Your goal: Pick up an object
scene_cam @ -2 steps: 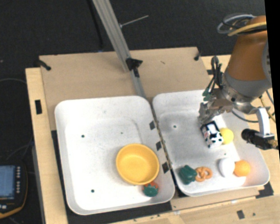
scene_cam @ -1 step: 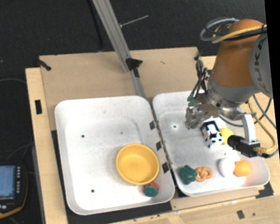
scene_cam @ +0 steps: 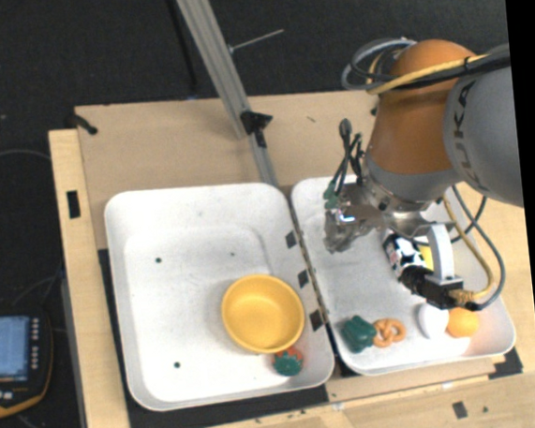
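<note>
My gripper (scene_cam: 342, 231) hangs over the upper left part of the right bin (scene_cam: 363, 279), under the grey and orange wrist. Nothing shows beneath it but bare bin floor. Along the right bin's front lie a dark green object (scene_cam: 357, 333), an orange pretzel-shaped piece (scene_cam: 388, 331), a white object (scene_cam: 433, 320) and an orange ball (scene_cam: 463, 323). A black, white and yellow item (scene_cam: 415, 258) lies just right of the gripper, partly under the arm's cables. In the left bin (scene_cam: 176, 236) sits a yellow bowl (scene_cam: 262, 312), with a small green and red object (scene_cam: 287, 362) at its front edge.
A slanted metal pole (scene_cam: 226, 81) rises behind the bins. The ridge between the two bins (scene_cam: 306, 270) runs just left of the gripper. A handheld controller (scene_cam: 10, 360) lies off the bench at far left.
</note>
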Controlling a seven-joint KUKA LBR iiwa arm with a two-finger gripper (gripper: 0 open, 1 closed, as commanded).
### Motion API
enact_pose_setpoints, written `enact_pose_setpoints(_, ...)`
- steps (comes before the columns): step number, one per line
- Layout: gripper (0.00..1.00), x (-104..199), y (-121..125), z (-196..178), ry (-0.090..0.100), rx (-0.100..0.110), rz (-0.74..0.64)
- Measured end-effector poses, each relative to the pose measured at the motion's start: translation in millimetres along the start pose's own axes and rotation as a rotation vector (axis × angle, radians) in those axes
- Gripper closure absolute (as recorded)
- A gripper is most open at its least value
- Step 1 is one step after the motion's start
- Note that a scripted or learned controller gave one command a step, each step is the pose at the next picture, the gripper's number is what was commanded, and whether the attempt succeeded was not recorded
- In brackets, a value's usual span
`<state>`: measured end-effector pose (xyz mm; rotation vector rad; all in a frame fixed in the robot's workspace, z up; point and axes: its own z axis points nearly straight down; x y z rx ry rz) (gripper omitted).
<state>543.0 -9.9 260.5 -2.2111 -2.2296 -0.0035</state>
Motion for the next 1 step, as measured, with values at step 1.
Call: enact_pose_setpoints(1,1.0,60.0,-11.3,4.6,-0.001,0.001,0.0)
